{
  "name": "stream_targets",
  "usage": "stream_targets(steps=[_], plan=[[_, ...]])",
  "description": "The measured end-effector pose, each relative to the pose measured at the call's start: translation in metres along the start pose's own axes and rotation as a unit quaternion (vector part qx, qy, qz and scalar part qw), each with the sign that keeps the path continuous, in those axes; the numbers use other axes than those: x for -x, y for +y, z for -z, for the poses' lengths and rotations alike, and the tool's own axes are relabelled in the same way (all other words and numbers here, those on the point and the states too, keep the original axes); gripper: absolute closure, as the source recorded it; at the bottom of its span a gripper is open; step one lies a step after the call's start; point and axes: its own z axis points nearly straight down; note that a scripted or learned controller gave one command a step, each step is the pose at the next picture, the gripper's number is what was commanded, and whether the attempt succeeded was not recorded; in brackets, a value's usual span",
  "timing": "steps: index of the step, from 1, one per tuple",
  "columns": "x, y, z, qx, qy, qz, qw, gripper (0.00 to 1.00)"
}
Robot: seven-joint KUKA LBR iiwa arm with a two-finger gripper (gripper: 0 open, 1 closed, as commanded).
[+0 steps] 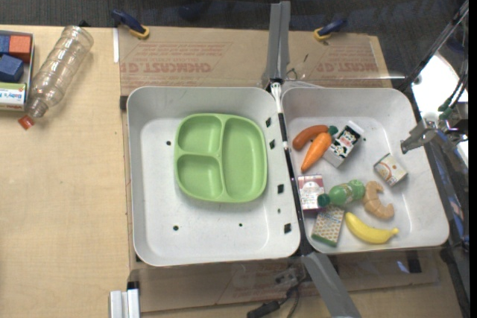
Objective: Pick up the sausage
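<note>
White bench (67,220) — two bins (149,182), one sausage (308,135), one banana (370,229)

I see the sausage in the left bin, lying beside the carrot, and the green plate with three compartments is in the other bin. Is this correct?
Not quite. The camera view shows the sausage lying beside the carrot in the right bin, not the left. The green plate with three compartments is in the other bin, the left one.
</note>
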Motion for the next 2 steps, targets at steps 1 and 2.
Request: stream_targets(steps=[1, 2], plan=[[0.006, 0.019, -0.1576, 0.001, 0.002, 0.013, 0.9999, 0.0], [0.0094, 0.0182, -0.1489, 0.001, 0.0, 0.011, 0.9999, 1.0]])
